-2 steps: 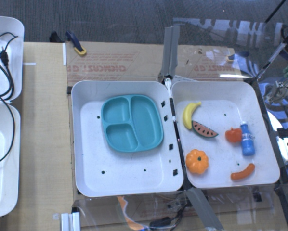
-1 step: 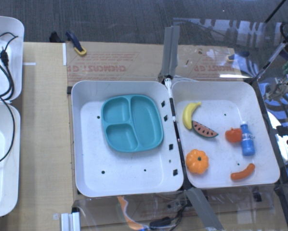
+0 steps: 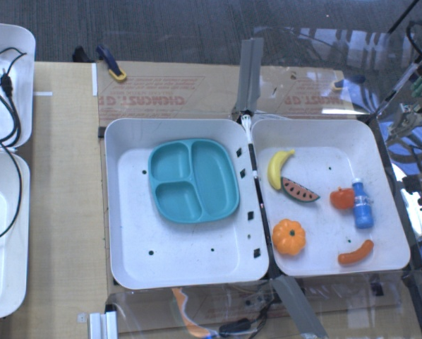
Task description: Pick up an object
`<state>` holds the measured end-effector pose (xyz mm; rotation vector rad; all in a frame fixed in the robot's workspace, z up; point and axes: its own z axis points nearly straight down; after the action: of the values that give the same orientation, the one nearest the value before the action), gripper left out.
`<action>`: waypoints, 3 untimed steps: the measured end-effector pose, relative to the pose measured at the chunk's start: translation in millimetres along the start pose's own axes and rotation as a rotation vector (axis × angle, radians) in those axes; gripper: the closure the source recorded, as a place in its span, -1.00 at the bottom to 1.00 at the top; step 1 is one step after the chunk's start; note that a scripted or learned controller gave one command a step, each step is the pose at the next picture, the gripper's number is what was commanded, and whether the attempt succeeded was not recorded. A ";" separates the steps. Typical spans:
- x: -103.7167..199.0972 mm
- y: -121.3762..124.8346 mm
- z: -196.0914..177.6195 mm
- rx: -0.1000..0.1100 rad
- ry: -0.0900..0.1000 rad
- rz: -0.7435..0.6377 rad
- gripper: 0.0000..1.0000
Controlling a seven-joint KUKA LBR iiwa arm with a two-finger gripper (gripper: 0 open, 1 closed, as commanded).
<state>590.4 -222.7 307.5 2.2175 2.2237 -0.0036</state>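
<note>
White plastic forms the two shallow bins, and whether the pincer is apart or together cannot be told. At the 3 o'clock edge a tangle of cables and frame parts (image 3: 411, 111) is cut off and hard to make out. The right bin (image 3: 324, 130) holds six toys lying apart from one another, except two that touch: a blue bottle (image 3: 363, 206) lies at 3 o'clock against a small orange-red item (image 3: 341, 198) whose shape is unclear. An orange sausage-like piece (image 3: 356, 252) sits at 5 o'clock, a pumpkin (image 3: 288, 236) at 7 o'clock, a watermelon slice (image 3: 299, 190) near the middle and a banana (image 3: 279, 168) at 10 o'clock. The left bin (image 3: 116, 189) holds a teal divided plate (image 3: 194, 180), flat and near its centre. A grey post (image 3: 250, 76) rises behind the seam between the bins. They rest on a sheet of cardboard (image 3: 176, 90) over the wooden tabletop (image 3: 63, 189); a blue and yellow clamp (image 3: 111, 63) lies at 11 o'clock. At 9 o'clock white tubs (image 3: 6, 260), cut off, carry black cables (image 3: 3, 111). Grey carpet (image 3: 161, 13) runs along 12 o'clock.
</note>
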 end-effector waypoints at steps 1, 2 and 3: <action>0.2 20.9 4.2 0.000 0.000 0.000 1.00; 0.5 49.4 10.5 -0.001 0.000 0.000 1.00; 13.6 66.3 7.6 -0.001 0.000 0.000 1.00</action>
<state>656.7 -208.9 299.8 2.2170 2.2226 -0.0023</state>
